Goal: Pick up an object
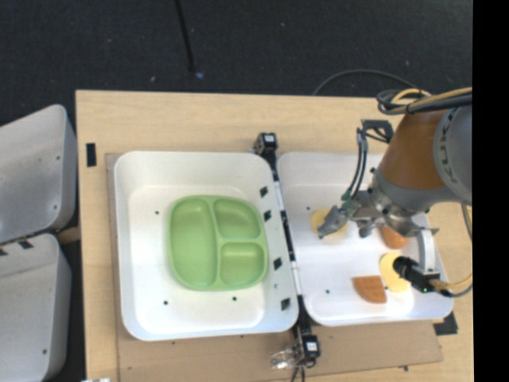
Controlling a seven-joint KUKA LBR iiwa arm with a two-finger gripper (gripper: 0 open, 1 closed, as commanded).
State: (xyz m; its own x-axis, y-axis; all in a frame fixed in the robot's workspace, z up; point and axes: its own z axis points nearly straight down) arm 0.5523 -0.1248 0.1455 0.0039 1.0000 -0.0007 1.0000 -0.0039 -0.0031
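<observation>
A wooden surface (95,126) carries two white bins. The left bin (139,181) holds a green divided plate (216,242). Over the right bin (318,293), the tool (332,224) touches a yellow piece (324,216); its grip cannot be made out. Centring over that piece before lifting seems wise.

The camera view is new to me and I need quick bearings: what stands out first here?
The green divided plate draws the eye, lying flat in the middle of the left bin. Next comes the arm with its orange band, reaching in from the right, its gripper low over a yellowish piece in the right bin. Near that bin's front right lie an orange-brown wedge and a yellow piece.
</observation>
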